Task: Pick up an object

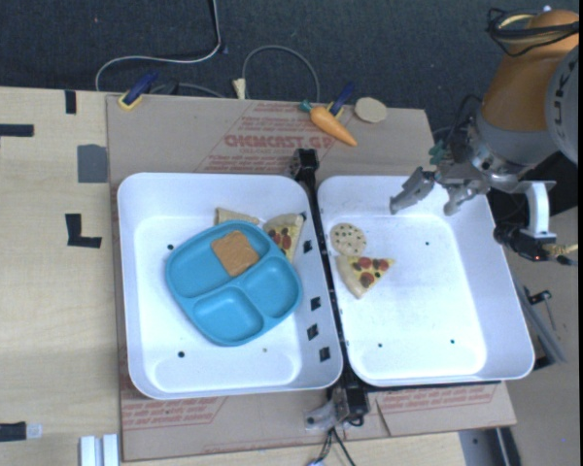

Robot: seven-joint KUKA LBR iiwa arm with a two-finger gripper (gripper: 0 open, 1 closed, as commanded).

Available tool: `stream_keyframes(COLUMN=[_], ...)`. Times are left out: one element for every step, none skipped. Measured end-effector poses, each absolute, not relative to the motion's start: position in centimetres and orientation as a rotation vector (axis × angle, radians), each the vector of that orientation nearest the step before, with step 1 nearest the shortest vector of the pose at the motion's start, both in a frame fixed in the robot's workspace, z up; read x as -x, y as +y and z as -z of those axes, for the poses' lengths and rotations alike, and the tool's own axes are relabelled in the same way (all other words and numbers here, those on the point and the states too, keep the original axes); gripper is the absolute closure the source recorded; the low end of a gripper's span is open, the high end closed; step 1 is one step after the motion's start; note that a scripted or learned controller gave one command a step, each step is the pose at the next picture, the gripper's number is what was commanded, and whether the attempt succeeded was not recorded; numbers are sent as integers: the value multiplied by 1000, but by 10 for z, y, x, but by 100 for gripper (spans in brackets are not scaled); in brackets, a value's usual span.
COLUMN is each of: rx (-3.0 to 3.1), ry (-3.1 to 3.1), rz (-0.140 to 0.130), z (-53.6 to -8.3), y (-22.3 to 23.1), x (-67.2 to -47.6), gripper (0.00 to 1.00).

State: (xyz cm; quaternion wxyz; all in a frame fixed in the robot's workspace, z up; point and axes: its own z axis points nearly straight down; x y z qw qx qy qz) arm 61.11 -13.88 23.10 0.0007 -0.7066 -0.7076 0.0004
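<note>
Pizza slice point(366, 273) lies in the right bin point(466, 357), near its left wall, just below a cookie point(346, 237). We see the arm cut off at the top right, its gripper point(432, 196) spread wide and empty over the bin's far edge.

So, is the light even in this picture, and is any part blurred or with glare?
Camera view: light is soft and even; the two white bins look bright but keep detail; the blue tray casts a faint shadow; the arm at the right is slightly soft; the pizza slice is sharp.
</note>
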Motion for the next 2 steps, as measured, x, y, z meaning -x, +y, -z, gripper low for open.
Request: stream_keyframes(rx=[2213,2223], ry=[-2219,-2226], rz=[-8,2], z=[-135,-83], y=[-104,-103], x=[-600,-577], gripper=[0,0])
